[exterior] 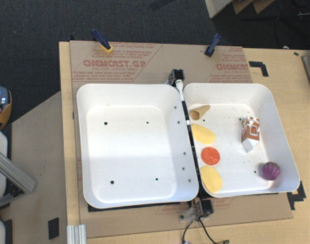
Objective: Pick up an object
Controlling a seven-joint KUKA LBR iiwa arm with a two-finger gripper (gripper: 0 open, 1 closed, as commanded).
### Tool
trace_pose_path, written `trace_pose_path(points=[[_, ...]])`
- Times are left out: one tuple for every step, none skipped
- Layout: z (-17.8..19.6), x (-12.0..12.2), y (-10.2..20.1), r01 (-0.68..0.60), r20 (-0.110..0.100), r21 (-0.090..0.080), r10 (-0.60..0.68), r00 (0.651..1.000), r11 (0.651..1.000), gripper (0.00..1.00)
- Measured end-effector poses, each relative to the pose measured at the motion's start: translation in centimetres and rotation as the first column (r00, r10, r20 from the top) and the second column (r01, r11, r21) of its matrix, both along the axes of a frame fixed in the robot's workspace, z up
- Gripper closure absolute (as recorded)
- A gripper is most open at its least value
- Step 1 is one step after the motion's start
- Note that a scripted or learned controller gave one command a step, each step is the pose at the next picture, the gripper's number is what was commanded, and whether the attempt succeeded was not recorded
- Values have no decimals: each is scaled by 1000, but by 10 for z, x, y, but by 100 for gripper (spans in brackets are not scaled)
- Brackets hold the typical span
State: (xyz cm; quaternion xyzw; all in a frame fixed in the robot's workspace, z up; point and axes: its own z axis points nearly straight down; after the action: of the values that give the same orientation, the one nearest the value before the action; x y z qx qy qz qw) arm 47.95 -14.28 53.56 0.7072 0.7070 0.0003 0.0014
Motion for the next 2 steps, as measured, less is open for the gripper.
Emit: trace_pose_path(points=[[0, 0, 7, 0, -1, 0, 0, 1000, 1000, 100], [0, 0, 13, 0, -2, 1, 0, 1000, 1000, 100]])
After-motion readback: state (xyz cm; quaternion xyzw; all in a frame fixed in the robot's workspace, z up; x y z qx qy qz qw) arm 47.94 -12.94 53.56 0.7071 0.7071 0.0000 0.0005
